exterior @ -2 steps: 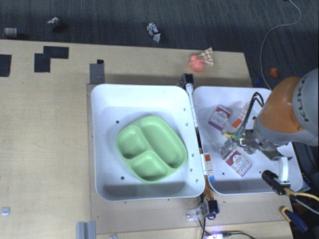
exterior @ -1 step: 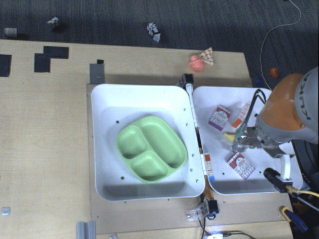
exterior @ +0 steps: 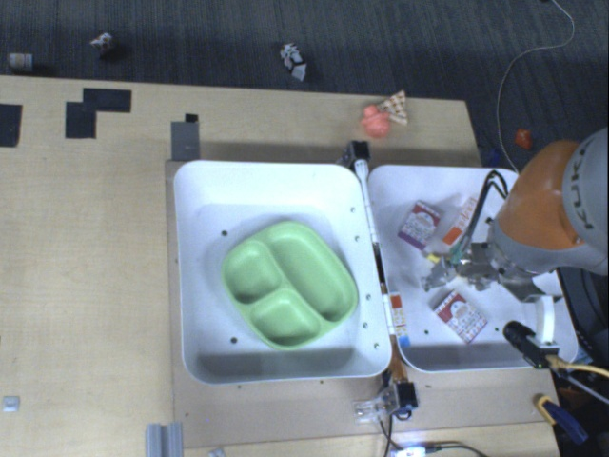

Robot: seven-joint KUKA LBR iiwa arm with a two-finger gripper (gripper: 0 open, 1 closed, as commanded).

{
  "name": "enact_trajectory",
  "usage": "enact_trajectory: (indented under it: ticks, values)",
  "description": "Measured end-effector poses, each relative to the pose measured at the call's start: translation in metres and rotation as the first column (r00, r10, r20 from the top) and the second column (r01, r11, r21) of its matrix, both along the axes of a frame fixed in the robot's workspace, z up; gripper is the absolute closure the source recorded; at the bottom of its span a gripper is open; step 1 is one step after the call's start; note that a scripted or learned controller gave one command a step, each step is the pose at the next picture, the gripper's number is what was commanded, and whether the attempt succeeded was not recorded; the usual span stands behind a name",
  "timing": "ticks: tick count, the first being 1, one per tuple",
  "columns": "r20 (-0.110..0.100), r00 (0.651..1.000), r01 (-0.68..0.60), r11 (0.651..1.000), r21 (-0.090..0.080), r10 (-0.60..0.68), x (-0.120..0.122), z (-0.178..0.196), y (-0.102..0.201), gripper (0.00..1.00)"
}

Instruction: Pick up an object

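Gripper (exterior: 447, 272) low in right bin (exterior: 419, 350), between two packets; grip state unreadable (too blurred). Nearest packet (exterior: 460, 315) just below: light, flat, probably slippery wrapper. Best pinched across narrow edges. Green tray (exterior: 288, 282) in left bin (exterior: 200, 350).

The wooden bench (exterior: 86, 284) bears two white bins side by side: the left bin (exterior: 190, 255) and the right bin (exterior: 390, 188), touching along their shared rim. Black patches (exterior: 95, 110) mark its far left. A pink ball (exterior: 377, 121) lies behind the bins.
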State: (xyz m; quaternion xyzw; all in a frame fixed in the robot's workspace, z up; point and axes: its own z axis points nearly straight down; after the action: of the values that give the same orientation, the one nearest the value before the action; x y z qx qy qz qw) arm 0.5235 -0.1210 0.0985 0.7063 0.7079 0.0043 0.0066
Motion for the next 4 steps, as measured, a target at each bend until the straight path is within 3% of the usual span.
enact_trajectory:
  ticks: [1,2,3,4]
  values:
    - [0.004,1.000,-0.001,1.000,0.000,0.001,0.001,0.011,0.001,1.00]
    - [0.004,1.000,-0.001,1.000,0.000,0.001,0.001,0.011,0.001,0.00]
    - [0.007,1.000,-0.003,1.000,0.000,0.003,0.003,0.021,0.002,1.00]
    - [0.007,1.000,-0.003,1.000,0.000,0.003,0.003,0.021,0.002,0.00]
